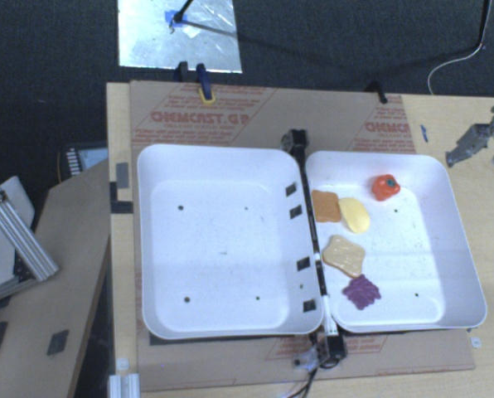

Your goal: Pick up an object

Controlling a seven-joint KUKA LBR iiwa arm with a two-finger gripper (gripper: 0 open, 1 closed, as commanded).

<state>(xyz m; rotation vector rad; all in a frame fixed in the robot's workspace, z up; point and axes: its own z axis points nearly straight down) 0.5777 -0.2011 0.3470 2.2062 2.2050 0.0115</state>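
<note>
Five small items are held in the right bin [454, 222], all lying flat on its floor. A red tomato-like piece [385, 186] is placed near the far edge. An orange-brown slab [326, 206] is set by the left wall, touched by a pale yellow oval [355, 215]. A tan bread-shaped slice [345, 255] is found nearer the front, with a purple grape cluster [361, 291] just beyond it towards the front edge.

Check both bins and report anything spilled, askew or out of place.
Nothing stands out. The red toy, orange slab, yellow piece, tan slice and purple cluster all lie inside the right bin.
</note>
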